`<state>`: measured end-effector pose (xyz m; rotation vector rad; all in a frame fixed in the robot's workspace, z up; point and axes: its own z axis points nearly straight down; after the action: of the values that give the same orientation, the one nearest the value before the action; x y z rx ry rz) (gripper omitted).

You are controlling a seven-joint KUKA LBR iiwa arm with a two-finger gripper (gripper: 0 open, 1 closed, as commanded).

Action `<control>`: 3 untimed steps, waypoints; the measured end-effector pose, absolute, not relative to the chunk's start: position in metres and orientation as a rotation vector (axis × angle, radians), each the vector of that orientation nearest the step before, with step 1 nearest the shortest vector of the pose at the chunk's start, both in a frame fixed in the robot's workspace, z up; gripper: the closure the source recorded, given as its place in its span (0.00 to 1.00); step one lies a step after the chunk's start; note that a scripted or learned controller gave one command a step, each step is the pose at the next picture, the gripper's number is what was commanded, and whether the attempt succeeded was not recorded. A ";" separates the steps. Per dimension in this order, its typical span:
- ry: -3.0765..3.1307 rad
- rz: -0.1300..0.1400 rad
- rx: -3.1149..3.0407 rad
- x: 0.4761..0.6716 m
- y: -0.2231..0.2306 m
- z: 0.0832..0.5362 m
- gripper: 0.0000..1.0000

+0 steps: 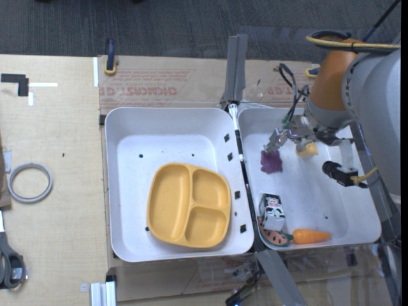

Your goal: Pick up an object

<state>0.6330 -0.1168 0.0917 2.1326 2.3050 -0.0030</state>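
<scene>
Fingers (276, 140), spread unclear, hover just above the purple toy (271, 162) in the right bin (357, 215).

both white bins (127, 171) look like smooth, faintly glossy plastic, and the yellow divided plate (189, 204) in the left one has a matt plastic surface. the bench top (51, 126) is pale, matt wood with a strip of brown cardboard (159, 85) along its far side. the arm (376, 88) has a smooth grey shell and a glossy orange band (331, 75).
</scene>
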 end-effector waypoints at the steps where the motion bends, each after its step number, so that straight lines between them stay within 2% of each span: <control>1: 1.967 -0.003 2.448 0.659 -0.110 0.092 0.00; 2: 2.097 0.006 2.342 0.661 -0.150 0.094 0.00; 3: 1.413 -0.002 2.805 0.659 -0.157 0.093 0.00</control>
<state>0.6589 -0.1573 0.0926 2.8050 1.4133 -0.0024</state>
